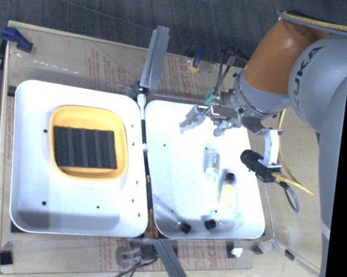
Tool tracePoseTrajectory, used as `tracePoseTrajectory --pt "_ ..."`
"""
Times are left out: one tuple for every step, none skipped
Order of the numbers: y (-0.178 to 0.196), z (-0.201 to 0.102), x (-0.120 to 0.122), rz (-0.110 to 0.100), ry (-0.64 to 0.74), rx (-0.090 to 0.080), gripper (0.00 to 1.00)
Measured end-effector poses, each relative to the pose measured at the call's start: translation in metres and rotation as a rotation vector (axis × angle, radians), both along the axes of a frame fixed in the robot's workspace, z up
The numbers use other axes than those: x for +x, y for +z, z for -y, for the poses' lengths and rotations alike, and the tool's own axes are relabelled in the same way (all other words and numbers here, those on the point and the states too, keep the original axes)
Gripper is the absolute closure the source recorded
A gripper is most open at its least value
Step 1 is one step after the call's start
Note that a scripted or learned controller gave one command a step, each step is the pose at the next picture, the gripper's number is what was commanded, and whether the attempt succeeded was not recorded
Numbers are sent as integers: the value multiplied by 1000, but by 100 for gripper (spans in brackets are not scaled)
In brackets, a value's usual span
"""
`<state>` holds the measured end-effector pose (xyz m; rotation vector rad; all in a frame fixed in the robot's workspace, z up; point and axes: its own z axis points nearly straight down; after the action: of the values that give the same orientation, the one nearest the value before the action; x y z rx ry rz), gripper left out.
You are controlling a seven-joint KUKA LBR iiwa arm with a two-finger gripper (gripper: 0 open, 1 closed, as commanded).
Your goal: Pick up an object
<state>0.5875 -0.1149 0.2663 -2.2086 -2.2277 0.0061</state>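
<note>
Grey KUKA arm [321,84], broad orange band, black lettering, pale metal two-fingered hand [205,123]

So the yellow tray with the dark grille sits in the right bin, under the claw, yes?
Not quite. The camera view shows the yellow tray with the dark grille in the left bin; the claw is over the right bin.

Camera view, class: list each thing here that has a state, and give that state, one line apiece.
gripper: open, holding nothing, above the right bin's far end
clear bottle: lying flat in right bin
yellow bottle: lying flat, dark cap end farther from the camera
yellow tray: resting flat in left bin
</note>
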Motion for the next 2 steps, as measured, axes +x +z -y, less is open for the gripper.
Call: tracePoseTrajectory --pt "9 -1 0 -2 5 0 100" --pt "12 -107 -13 0 10 -2 100"
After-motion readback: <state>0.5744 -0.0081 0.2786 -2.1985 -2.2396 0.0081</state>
